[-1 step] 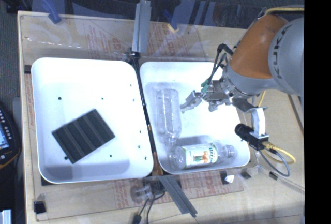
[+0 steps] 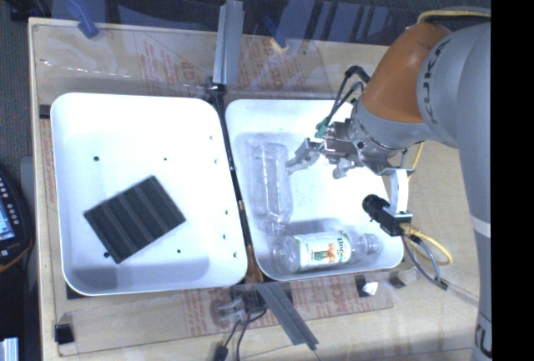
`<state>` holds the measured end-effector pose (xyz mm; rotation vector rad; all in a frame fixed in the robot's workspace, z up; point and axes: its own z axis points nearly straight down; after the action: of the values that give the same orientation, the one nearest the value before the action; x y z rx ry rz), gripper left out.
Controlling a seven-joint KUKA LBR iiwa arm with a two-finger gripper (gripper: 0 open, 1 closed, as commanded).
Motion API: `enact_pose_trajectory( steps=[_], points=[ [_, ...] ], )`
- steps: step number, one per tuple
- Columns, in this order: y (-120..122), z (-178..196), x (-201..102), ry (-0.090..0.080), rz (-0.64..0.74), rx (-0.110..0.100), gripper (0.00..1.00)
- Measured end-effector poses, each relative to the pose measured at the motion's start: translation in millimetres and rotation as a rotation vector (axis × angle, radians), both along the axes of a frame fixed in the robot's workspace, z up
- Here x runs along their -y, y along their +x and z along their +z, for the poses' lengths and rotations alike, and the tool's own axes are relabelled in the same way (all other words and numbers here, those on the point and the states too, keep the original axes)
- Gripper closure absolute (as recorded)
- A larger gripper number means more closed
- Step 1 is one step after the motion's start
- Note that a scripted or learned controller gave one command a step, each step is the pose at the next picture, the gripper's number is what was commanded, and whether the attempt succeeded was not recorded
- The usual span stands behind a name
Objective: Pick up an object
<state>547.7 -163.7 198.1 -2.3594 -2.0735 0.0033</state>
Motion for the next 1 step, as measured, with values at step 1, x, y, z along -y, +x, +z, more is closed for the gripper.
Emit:
enact_pose_trajectory(
  steps=[1],
  points=[
    [-28.3, -24.6, -27.6, 0.001, 0.029, -0.002, 0.0]
  ],
)
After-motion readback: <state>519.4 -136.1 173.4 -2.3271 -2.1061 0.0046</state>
